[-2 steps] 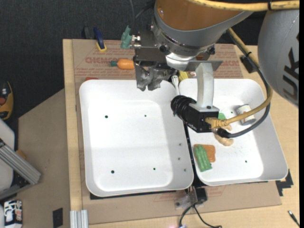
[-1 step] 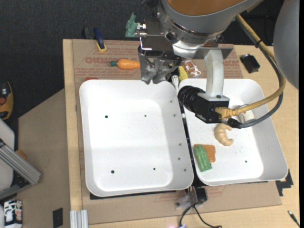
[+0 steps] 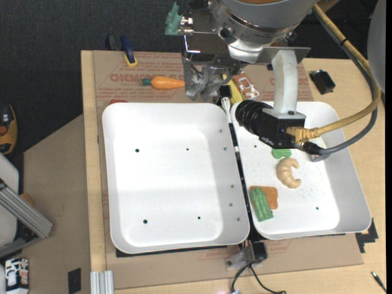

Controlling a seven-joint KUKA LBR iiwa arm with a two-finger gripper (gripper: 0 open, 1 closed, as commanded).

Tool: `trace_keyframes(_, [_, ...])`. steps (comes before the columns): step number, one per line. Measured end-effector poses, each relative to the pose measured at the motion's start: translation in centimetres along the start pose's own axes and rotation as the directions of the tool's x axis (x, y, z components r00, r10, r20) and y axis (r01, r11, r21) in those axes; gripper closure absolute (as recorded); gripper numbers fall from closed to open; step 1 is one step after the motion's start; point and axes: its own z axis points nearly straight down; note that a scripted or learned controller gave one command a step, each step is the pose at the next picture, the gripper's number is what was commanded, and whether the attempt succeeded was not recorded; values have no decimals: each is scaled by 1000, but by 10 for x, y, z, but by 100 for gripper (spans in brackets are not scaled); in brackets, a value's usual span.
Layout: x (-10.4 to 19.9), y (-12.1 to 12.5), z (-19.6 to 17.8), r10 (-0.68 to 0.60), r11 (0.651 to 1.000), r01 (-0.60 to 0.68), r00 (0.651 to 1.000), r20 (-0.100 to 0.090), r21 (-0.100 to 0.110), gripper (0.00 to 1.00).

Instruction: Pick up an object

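Entry, pick attempt. You have two white bins side by side at frame centre: the left bin (image 3: 165,176) and the right bin (image 3: 343,207), which carries the loose items.

Arm (image 3: 263,5) enters from the top of the frame, its orange band at the very top edge. The gripper (image 3: 205,84) hangs at upper centre, over the back rim where the two bins meet. You cannot tell from this angle whether it is apart or together; the wrist housing and a black camera module (image 3: 269,124) crowd the area. Nothing is visibly between its tips.

Candidates for the pick, all in the right bin's lower-left part, toward lower centre of the frame:
- croissant-shaped toy (image 3: 289,172), tan, curled, lying flat.
- green block (image 3: 263,204), ridged, resting against an orange piece (image 3: 271,196) near the dividing rim.
- small green scrap (image 3: 282,154), just above the croissant-shaped toy, partly under the camera module.

A toy carrot (image 3: 164,82) lies outside the bins on the cardboard base (image 3: 92,164), upper left of the gripper and near it.

Judgement: the bin items sit well below and right of the gripper, so it is not yet positioned over any of them. The carrot is closer, but it is outside the working area. Expect the clustered green and orange pair to be the harder grasp; the croissant-shaped toy lies apart and looks easier.
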Motion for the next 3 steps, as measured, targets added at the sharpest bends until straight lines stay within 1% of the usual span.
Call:
trace_keyframes(1, [0, 0, 1, 0, 1000, 0, 1000, 2, 3, 0])
trace_keyframes(2, [-1, 41, 114, 4, 1000, -5, 1000, 9, 18, 0])
trace_keyframes(3, [-2, 78, 212, 4, 1000, -4, 1000, 8, 17, 0])
